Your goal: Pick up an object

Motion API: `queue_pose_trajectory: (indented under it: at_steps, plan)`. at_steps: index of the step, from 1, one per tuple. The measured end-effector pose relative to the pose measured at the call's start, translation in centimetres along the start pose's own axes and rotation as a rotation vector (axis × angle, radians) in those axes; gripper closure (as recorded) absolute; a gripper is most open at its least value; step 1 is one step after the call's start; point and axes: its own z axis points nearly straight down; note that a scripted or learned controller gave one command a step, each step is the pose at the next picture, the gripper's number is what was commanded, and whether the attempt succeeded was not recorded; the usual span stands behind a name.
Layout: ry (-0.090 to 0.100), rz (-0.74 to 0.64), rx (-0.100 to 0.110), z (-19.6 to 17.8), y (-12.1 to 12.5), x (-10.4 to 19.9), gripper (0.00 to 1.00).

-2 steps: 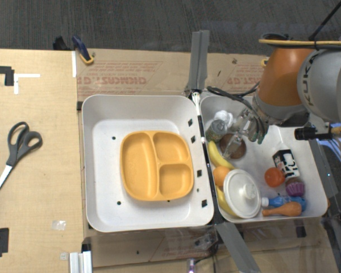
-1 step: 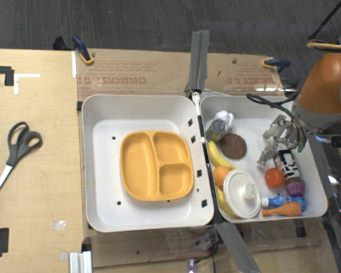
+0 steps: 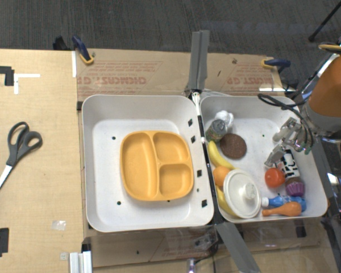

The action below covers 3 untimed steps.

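Gripper (image 3: 281,147) is being held at right of frame, fingers spread, nothing between them; tomato (image 3: 274,177) is lying just below it.

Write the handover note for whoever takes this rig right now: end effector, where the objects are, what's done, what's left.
End effector: low over the right bin, near its right side, with no object seen in its grasp; finger state unclear.
Objects, all in the right bin: red ball just below the end effector, brown disc, banana, orange, white lidded pot, purple piece, orange bottle-shaped toy.
Left bin: yellow divided plate.
Done: arm is positioned in the right bin.
Left: grasp one object and lift it.
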Motion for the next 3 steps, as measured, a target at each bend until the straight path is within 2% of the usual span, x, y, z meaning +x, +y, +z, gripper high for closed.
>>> queue_pose_trajectory:
  at_steps: [1,2,3]
  plan:
    - [-0.001,-0.004,0.001,-0.7,0.1,-0.1,1.00]
    - [0.002,0.047,0.001,-12.2,5.6,-0.5,1.00]
    - [0.003,0.203,0.002,0.0,7.9,2.2,1.00]
